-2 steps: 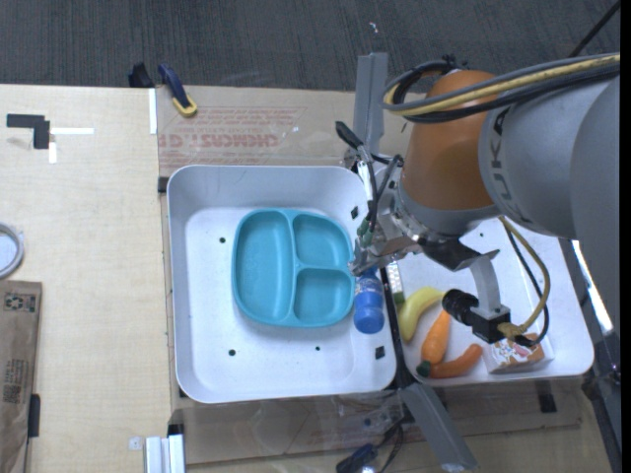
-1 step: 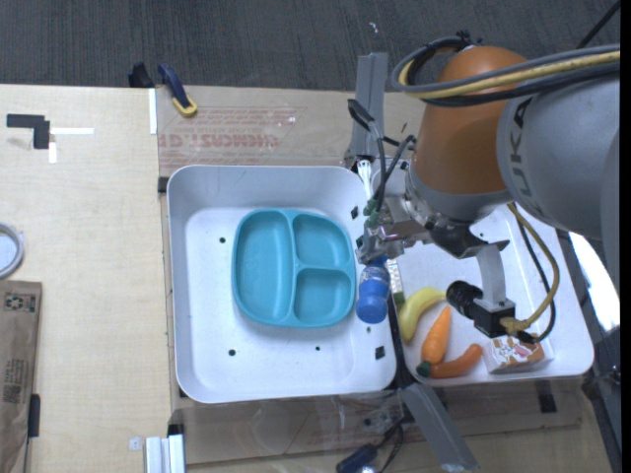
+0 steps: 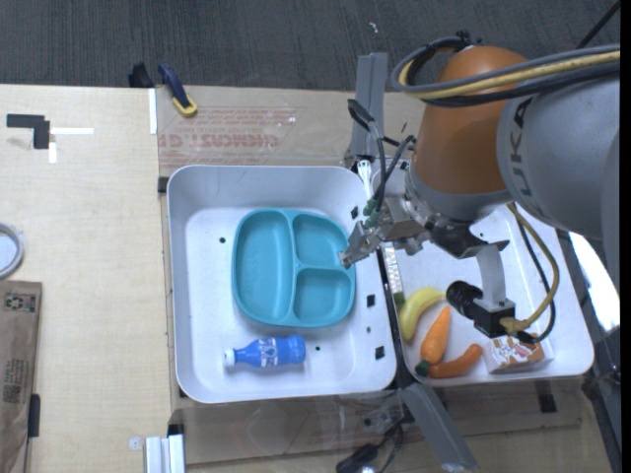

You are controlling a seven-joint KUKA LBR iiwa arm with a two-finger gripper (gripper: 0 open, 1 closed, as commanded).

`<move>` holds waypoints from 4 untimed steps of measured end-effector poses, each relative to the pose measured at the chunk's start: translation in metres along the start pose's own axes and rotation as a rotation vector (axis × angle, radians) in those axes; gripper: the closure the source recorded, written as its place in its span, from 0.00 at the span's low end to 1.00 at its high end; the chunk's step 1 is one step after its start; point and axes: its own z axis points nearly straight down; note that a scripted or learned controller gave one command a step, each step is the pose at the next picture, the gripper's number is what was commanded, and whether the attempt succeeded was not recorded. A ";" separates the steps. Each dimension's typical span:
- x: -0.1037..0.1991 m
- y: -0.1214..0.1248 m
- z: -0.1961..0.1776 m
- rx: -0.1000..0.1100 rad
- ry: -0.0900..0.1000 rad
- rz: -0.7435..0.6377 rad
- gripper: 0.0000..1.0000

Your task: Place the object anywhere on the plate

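Orange-banded arm (image 3: 493, 116) looms closest, plate job looks not done yet

Going left to right: the blue bottle (image 3: 266, 353) lies on its side in the left bin (image 3: 187, 264), below the teal plate (image 3: 293, 269), long axis roughly left-right, white cap pointing left. Nothing sits on the plate. The pincer (image 3: 357, 247) hangs at the plate's right rim; can't tell its opening or whether it's carrying anything. Banana (image 3: 419, 308) and carrots (image 3: 436, 335) sit in the right bin (image 3: 567, 358), so which object is meant is my guess.
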 end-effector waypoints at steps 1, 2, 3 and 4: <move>-0.001 0.000 -0.008 0.003 -0.002 -0.001 1.00; 0.057 0.050 0.043 -0.001 0.000 -0.103 1.00; 0.155 -0.017 0.074 0.002 0.000 -0.111 1.00; 0.154 -0.016 0.033 -0.002 0.000 -0.379 1.00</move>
